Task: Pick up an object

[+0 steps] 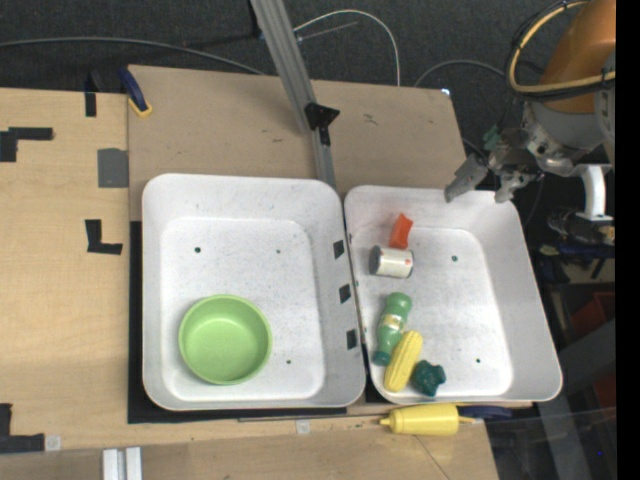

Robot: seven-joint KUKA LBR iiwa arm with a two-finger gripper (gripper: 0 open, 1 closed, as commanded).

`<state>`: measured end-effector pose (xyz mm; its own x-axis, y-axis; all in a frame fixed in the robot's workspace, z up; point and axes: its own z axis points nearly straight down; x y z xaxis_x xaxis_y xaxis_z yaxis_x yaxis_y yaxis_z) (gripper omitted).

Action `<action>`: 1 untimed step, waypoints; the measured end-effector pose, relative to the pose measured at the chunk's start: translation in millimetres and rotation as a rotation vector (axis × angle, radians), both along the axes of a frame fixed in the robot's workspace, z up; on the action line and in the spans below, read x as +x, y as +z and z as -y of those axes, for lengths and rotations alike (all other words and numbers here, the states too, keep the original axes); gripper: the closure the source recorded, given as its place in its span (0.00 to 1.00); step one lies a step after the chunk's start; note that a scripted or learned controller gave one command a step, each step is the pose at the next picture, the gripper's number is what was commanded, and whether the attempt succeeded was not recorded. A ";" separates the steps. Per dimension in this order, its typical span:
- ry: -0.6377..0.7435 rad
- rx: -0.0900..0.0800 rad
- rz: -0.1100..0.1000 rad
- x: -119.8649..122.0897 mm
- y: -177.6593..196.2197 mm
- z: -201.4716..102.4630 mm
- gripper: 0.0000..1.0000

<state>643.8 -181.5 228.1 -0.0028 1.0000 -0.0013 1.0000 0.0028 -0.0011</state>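
My gripper point(482, 186) hangs over the far right corner of the right bin point(500, 298), its two fingers spread open with nothing between them. In the right bin lie an orange piece point(401, 230), a white cylinder point(393, 262), a green bottle point(391, 325), a yellow corn cob point(403, 359) and a small dark green object point(429, 377). All of these sit toward the bin's left side, well left of and nearer than the gripper. A green bowl point(225, 339) rests in the near left part of the left bin point(240, 208).
A yellow bottle-shaped object point(424, 420) lies on the bench just outside the right bin's near edge. A slanted metal pole point(290, 58) rises behind the bins' shared wall. Cables run across the dark floor at the back.
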 end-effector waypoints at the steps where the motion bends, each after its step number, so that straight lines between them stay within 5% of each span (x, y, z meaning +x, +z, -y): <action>1: 0.000 0.000 0.000 0.0 0.0 0.1 0.00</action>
